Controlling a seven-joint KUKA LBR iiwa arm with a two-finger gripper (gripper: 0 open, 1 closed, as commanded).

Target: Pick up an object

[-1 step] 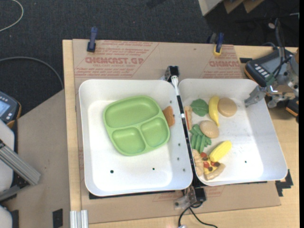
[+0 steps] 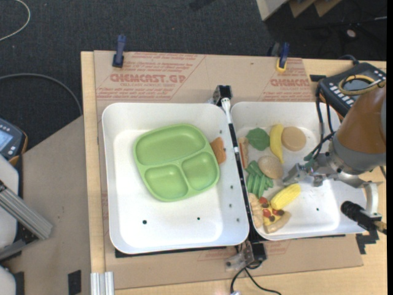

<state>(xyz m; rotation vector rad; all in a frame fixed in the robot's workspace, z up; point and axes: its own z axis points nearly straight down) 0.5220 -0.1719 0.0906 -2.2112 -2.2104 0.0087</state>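
The right bin (image 2: 320, 217) holds several toy foods: a yellow banana (image 2: 277, 141), a tan bun (image 2: 294, 138), a green leafy piece (image 2: 258, 139), a beige potato-like lump (image 2: 270, 166), green beans (image 2: 258, 182), a yellow corn cob (image 2: 285, 196) and a pizza slice (image 2: 273, 219). My gripper (image 2: 299, 172) hangs low in this bin, reaching in from the right. It sits just right of the beige lump and just above the corn cob. I see nothing lifted off the bin floor.
A green divided plate (image 2: 177, 162) lies in the left bin (image 2: 172, 226), with an orange-brown piece (image 2: 218, 150) at that bin's right wall. A black rail (image 2: 232, 141) separates the bins. Two clamps (image 2: 118, 50) hold the cardboard at the back.
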